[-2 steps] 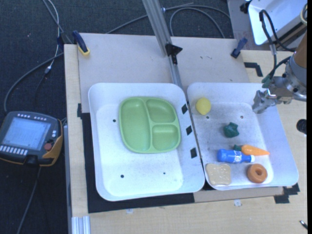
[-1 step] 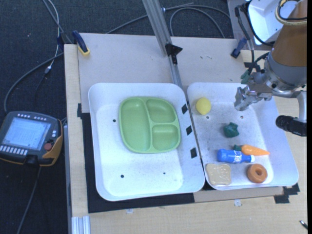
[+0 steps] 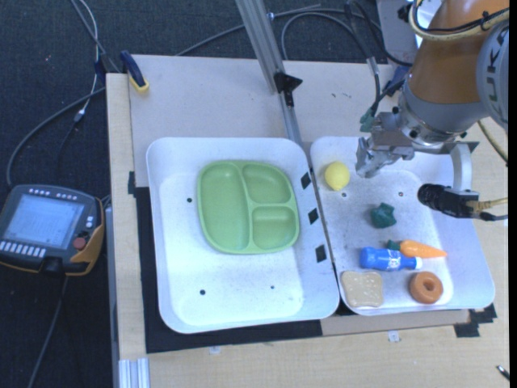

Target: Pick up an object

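On the floor at far left lay a teach pendant. The left bin held a green divided plate. In the right bin sat a yellow ball, toast, a blue bottle, a green piece, a carrot and a donut. The gripper hung just beside the ball; whether open or closed, I couldn't tell.

Two white bins, both speckled dark. Light green divided plate in left bin. In right bin: yellow ball, dark green toy, orange carrot with green top, blue bottle with white band, brown doughnut, tan bread slice. Grey arm with orange band. Pale wooden bench.
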